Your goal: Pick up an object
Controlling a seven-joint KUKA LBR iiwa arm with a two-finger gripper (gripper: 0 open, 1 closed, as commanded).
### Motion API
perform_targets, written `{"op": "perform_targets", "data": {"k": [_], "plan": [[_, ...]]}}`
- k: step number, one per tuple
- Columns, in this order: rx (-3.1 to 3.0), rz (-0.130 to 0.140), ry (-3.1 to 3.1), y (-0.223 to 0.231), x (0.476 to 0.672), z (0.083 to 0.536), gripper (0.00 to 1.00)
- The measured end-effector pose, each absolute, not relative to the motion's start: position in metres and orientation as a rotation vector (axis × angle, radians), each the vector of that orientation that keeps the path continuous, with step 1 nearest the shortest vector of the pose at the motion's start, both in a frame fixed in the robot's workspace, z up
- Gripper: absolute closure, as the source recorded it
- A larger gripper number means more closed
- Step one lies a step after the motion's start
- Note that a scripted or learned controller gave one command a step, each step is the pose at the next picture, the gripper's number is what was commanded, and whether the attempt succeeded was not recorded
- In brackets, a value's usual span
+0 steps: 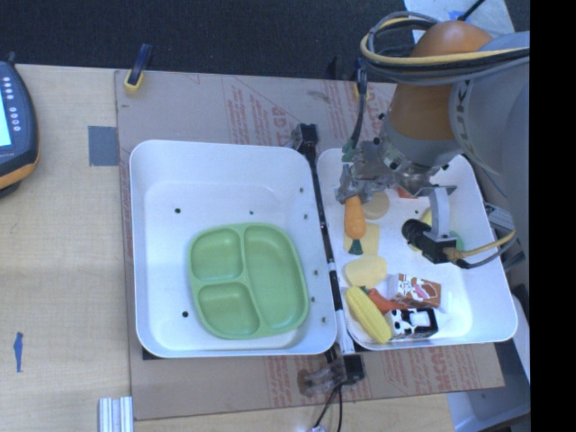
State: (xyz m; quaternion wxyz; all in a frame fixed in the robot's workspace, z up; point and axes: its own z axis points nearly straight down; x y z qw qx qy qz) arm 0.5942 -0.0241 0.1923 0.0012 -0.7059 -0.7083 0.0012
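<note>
The left bin, holding a green divided plate, is seen left of the pincer with bare floor around it. The pincer's state cannot be told. Just below it a carrot lies near the right bin's left edge; corn lies lower.
</note>
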Motion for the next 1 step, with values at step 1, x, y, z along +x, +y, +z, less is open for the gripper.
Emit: {"op": "perform_targets", "data": {"k": [1], "plan": [[-2.210, 0.006, -2.224, 0.0259, 0.5429, 0.2383, 1.00]]}}
